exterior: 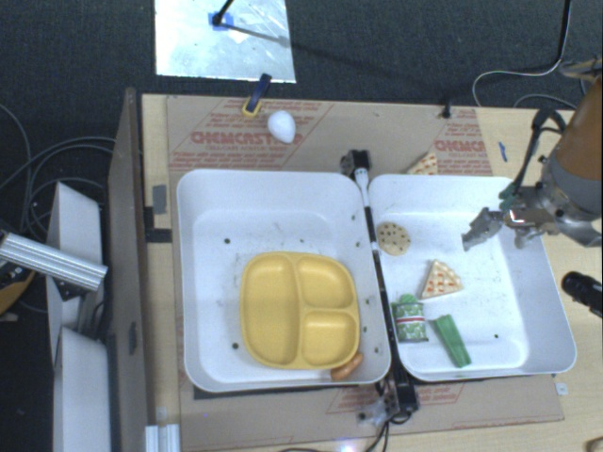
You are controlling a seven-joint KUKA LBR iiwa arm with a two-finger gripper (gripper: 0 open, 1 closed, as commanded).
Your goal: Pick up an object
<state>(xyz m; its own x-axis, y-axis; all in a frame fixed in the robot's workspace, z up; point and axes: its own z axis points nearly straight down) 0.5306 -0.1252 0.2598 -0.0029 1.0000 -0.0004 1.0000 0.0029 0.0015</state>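
While the grey two-finger gripper hangs over the right shallow white plastic bin, its fingers are spread apart with nothing between them.

Below and to the left of the gripper, near it, lies a triangular orange-and-cream toy pizza slice; farther left, by the wall between the bins, sits a round tan speckled toy cookie. Well below the gripper a small green-and-red printed packet lies just beside a long green stick-shaped block. Far to the gripper's left, the left shallow white plastic bin holds a yellow plastic tray with three compartments, and a small orange-brown sausage-shaped toy touches its lower edge.
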